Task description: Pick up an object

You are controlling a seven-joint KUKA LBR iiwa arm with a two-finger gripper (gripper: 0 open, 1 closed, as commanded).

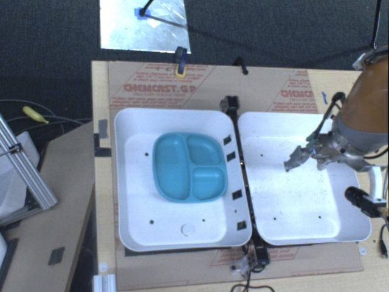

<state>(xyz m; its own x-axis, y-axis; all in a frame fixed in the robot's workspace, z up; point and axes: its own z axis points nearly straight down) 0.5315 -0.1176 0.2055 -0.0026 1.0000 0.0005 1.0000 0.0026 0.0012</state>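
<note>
The only thing to pick is the blue plate [188, 175], lying flat in the middle of the left bin [130, 132]. It looks like light, stiff, smooth plastic with three compartments; I'd judge a rim or a divider ridge the best place to pinch, since the flat floor offers nothing. The end effector [296, 159] hangs over the right bin [304, 230], well apart from the plate; whether it's wide or narrow I can't tell. The counter [200, 84] liner reads "CHEMCAST GP" in red, printed twice.
</note>
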